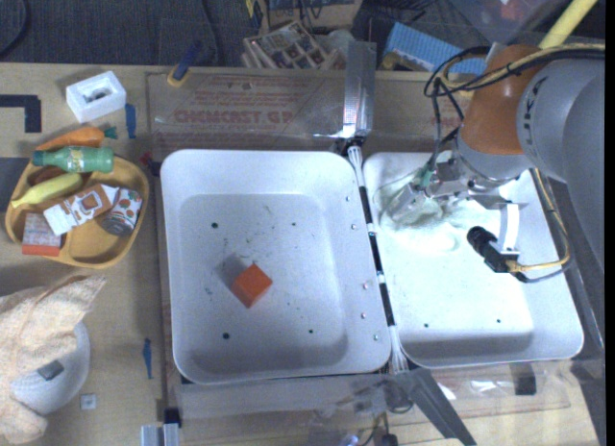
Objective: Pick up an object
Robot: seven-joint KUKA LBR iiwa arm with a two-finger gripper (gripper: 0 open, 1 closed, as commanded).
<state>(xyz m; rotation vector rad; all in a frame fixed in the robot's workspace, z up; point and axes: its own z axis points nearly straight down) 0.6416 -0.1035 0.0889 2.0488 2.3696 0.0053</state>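
An orange cube (253, 284) lies in the left bin (192, 194), a little left of its middle, with a grey shadow beside it. My gripper (405, 201) is low in the far left corner of the right bin (538, 338), close to the wall between the two bins. It is well away from the cube. A pale, blurry patch (432, 237) lies on the bin floor just in front of the gripper; I cannot make out what it is. The grey arm with its orange band (495, 117) comes in from the right.
A black plug on a yellow cable (487, 248) hangs over the right bin near the wrist. A yellow bowl of toy food (72, 209) and a cloth (48, 329) sit left of the bins. A clear panel (250, 108) lies behind the left bin.
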